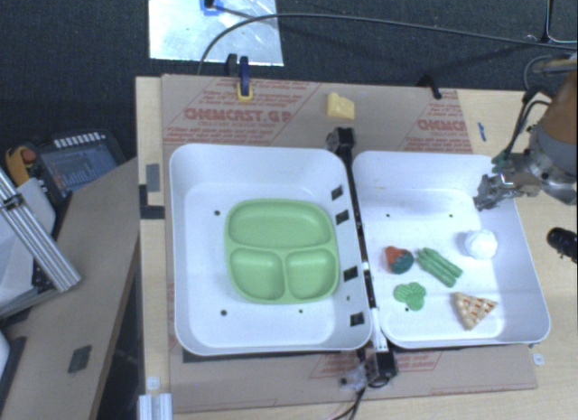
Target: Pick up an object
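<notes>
The right white bin (424, 183) holds a small cluster near its front: a red and orange toy (398, 258), a green ridged vegetable (440, 266), a small green broccoli-like piece (411, 295), a pizza slice (473, 308) and a white ball (480, 244). My gripper (494, 190) hangs over the bin's far right rim, up and to the right of the white ball, with nothing visible between its fingers. The arm comes in from the right edge.
The left white bin (199, 183) holds a green three-compartment plate (277, 250). A yellow block (340, 106) lies on the cardboard behind the bins. A blue and yellow clamp (243, 77) sits at the back. A side table with devices (63, 174) stands at left.
</notes>
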